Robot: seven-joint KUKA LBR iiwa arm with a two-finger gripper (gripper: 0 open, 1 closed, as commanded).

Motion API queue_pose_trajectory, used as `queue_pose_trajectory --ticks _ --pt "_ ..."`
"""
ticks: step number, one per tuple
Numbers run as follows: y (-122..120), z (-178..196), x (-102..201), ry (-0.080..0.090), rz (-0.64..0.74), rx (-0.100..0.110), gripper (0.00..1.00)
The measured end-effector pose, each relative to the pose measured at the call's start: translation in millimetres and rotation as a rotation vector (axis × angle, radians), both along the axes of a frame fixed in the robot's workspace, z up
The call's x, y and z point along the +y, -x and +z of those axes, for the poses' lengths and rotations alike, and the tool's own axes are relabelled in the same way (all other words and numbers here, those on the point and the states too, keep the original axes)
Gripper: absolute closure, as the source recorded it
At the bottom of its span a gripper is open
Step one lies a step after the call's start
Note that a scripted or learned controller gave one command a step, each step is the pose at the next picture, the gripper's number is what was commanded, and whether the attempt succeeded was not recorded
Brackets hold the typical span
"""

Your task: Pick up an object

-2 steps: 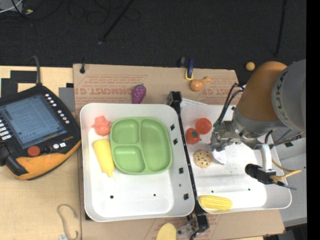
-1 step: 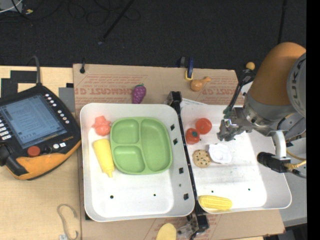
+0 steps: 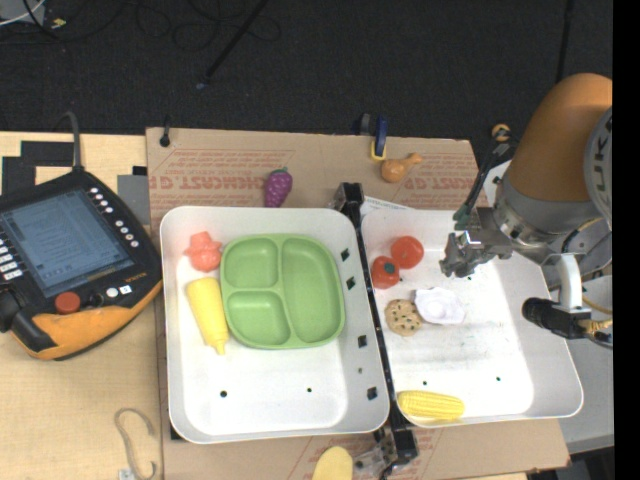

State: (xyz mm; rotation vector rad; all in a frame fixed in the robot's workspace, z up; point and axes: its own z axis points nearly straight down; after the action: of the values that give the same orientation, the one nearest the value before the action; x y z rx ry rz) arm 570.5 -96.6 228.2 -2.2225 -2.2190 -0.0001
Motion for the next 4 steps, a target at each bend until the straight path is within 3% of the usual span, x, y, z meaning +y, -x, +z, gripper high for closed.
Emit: queue_pose_trajectory --ticks 1,3,4 --pt "-55 -6 24 0.0 0.004 -0.002 1.0" --pt "-49 -3 11 0.001 0.0 0.001 1.0" --pt "-57 5 27 0.0 0.002 0.0 1.0"
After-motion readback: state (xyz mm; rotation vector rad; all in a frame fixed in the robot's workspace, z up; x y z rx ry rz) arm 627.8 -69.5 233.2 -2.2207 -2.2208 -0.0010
